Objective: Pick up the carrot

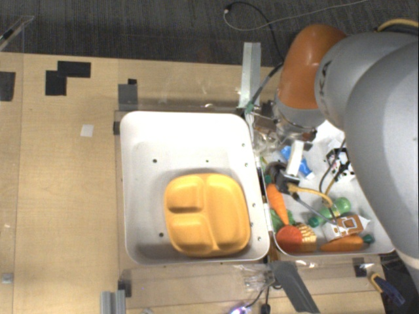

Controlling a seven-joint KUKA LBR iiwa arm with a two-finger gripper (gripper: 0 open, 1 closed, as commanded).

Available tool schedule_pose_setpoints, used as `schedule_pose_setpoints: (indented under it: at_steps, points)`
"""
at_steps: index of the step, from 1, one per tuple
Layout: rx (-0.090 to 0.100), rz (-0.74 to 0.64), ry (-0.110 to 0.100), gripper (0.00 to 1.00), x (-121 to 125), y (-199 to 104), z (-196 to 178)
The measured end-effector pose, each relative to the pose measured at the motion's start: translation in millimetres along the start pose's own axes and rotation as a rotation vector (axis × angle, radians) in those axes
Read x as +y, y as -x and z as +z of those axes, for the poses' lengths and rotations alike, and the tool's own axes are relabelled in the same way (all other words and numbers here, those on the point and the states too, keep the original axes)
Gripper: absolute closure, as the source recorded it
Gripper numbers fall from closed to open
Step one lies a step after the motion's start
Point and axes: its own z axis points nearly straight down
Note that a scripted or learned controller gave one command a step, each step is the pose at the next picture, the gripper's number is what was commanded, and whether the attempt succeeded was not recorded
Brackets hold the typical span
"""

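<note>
The carrot (pixel 277 205) is found in the right bin (pixel 386 244), lying lengthwise against the wall shared with the left bin (pixel 141 136), its thick end toward the near corner. It is crowded there by other toy food: a red piece (pixel 291 236) just beside its lower end, a second orange piece (pixel 342 244) along the near wall, and green bits (pixel 340 206) further right, so little free room is left around it. The claw (pixel 287 175) is hung over the right bin, just above the carrot's upper end; whether it is spread or closed cannot be told, and nothing is seen pinched in it. The placement suggests a descent is being lined up, and the wall is judged the chief obstacle. A yellow divided tray (pixel 206 212) is set in the left bin, well apart from the work.
</note>
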Motion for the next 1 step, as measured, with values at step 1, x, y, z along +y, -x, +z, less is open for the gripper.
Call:
schedule_pose_setpoints:
  at_steps: [1]
  points:
    - [0.0, 0.0, 0.0, 0.0, 0.0, 0.0, 0.0]
